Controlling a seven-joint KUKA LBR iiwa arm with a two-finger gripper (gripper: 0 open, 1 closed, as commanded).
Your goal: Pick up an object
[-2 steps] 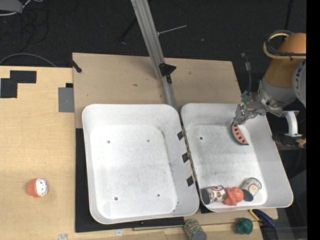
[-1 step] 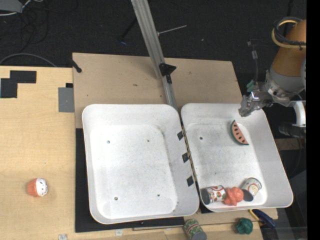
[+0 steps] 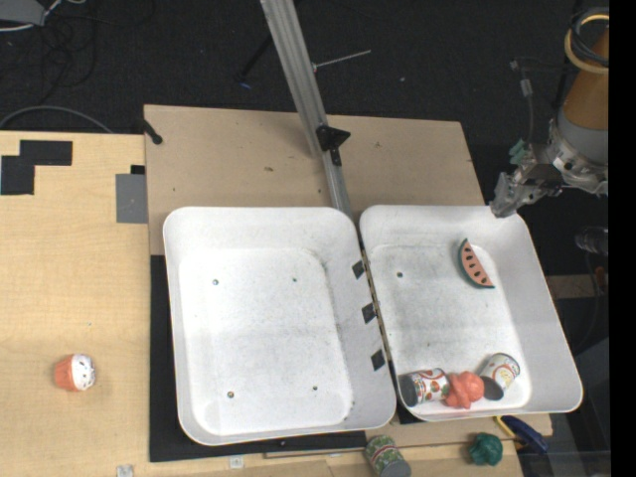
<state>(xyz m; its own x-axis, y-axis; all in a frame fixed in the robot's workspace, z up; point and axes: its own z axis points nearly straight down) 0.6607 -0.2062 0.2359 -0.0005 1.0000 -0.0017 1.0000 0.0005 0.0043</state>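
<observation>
At the right bin's far right corner the gripper is seen, finger state cannot be told; nearest target, watermelon slice, lies just nearer and left, long axis near-far.

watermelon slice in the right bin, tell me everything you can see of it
The watermelon slice is a small toy wedge, red with dark seed specks and a green rind along its curved outer edge. It looks like plastic or rubber. It lies flat on the floor of the right bin, in the far right part, alone, touching nothing else.
</observation>
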